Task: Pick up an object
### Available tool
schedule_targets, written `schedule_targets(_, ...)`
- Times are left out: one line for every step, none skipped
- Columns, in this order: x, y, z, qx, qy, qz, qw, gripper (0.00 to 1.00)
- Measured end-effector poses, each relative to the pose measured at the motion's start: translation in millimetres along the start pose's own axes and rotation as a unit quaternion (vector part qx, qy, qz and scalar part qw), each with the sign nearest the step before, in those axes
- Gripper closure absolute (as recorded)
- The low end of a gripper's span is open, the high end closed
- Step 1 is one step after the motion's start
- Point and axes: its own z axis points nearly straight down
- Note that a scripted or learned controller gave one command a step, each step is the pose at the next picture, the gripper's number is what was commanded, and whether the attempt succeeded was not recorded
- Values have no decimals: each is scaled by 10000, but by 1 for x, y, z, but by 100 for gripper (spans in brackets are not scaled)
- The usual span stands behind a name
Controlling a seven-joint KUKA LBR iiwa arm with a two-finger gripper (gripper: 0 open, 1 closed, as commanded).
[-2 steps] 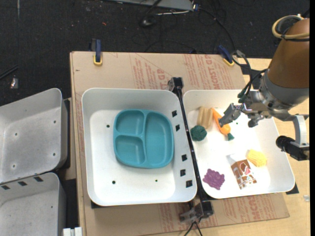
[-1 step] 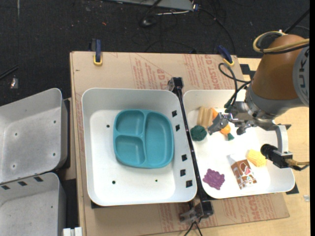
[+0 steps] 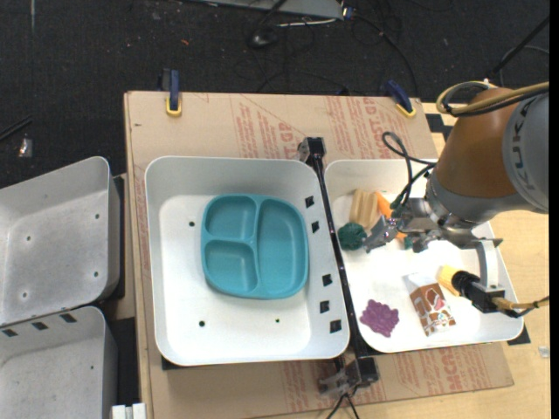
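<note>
The gripper (image 3: 381, 234) hung low over the right bin (image 3: 389, 349), close to its left wall; whether it was open or closed I could not make out. A green ball (image 3: 353, 234) lay just left of it, touching or nearly so. A wooden block (image 3: 362, 206) and an orange piece (image 3: 383, 206) sat just behind it, near the far rim. Toward the near rim the white floor was more open, with purple grapes (image 3: 380, 318) and a brown packet (image 3: 431, 307) well apart from the gripper. Beyond the wall, the left bin (image 3: 175, 260) held a teal plate (image 3: 255, 246). Both bins stood on a cardboard-topped bench (image 3: 244, 116) above a dark floor (image 3: 87, 42).
</note>
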Motion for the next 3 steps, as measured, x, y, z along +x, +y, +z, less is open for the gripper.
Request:
schedule_targets(0,-3,64,8,5,-1,10000,0)
schedule_targets(0,-1,50,-27,0,3,10000,100)
schedule_targets(-1,8,4,-49,-6,-23,10000,100)
